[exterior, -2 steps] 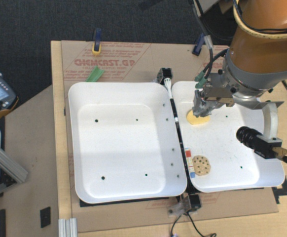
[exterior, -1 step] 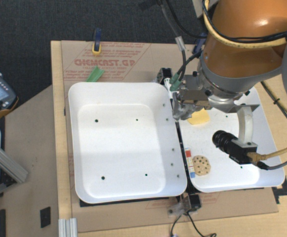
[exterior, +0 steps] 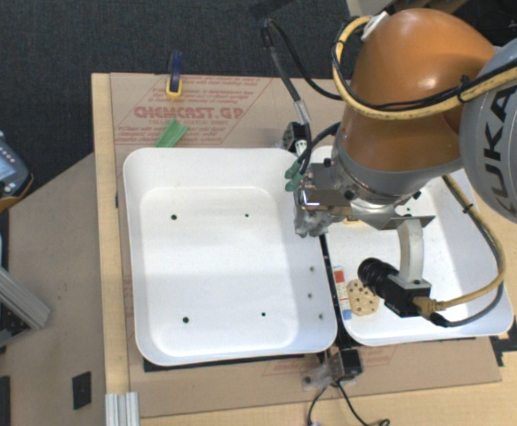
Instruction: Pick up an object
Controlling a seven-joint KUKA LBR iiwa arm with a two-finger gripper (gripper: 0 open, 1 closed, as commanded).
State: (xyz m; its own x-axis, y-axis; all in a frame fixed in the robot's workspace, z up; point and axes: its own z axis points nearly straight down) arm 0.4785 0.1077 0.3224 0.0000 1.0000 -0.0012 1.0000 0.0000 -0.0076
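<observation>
Pickup apparently undone: pincer (exterior: 314,209) hovering, openness impossible to tell; tan dotted piece (exterior: 360,299) lying loose near it, ungrasped.

Grey arm (exterior: 507,140) with a glossy orange band (exterior: 414,60), looping yellow cables (exterior: 362,28) and black lettering (exterior: 513,153).

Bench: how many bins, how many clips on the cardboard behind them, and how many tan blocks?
Bins: 2, left bin, right bin
Clips: 2, green clip, blue clip
Tan block: 1
Total: 5
</observation>
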